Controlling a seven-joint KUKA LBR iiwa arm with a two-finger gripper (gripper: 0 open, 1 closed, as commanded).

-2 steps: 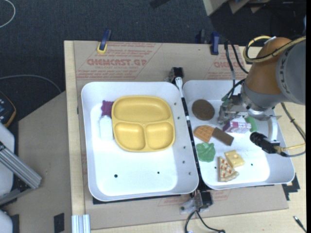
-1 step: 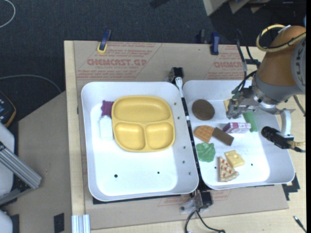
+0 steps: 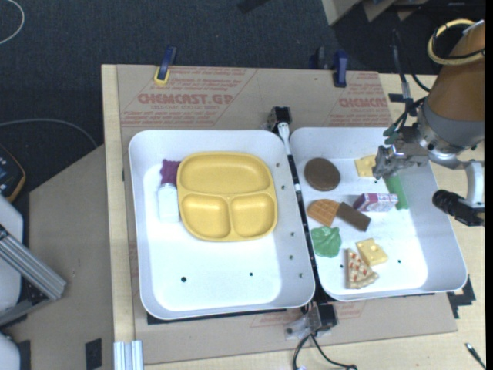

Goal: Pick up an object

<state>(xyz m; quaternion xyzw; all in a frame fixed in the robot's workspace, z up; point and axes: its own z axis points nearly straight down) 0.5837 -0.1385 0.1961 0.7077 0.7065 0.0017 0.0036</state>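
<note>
Here the counter [image 3: 231, 91] is a tan board printed with red lettering, held by a yellow clamp [image 3: 162, 74] and a blue clamp [image 3: 340, 68] at its far edge, and standing on dark carpet [image 3: 92, 21] where a thin cable loops. The arm [image 3: 456, 91] is cut off at the right edge, and the gripper [image 3: 387, 163] hangs low over the far part of the right bin [image 3: 439, 272]; whether its jaws are open, closed or around anything cannot be told, since they blur into a green object [image 3: 396, 189] just beneath them. The left bin [image 3: 146, 230] holds a yellow divided plate [image 3: 226, 194] with a purple item [image 3: 169, 171] and a white bottle [image 3: 167, 203] tucked at its left side, partly hidden by the plate. In the right bin lie a round brown patty [image 3: 322, 173], a yellow block [image 3: 364, 166] just beside the gripper, a small purple and white carton [image 3: 376, 202], a waffle-like piece [image 3: 323, 211] touching a dark brown bar [image 3: 353, 217], a green lettuce leaf [image 3: 326, 241], a cheese wedge [image 3: 371, 252] and a pizza slice [image 3: 357, 269].
</note>
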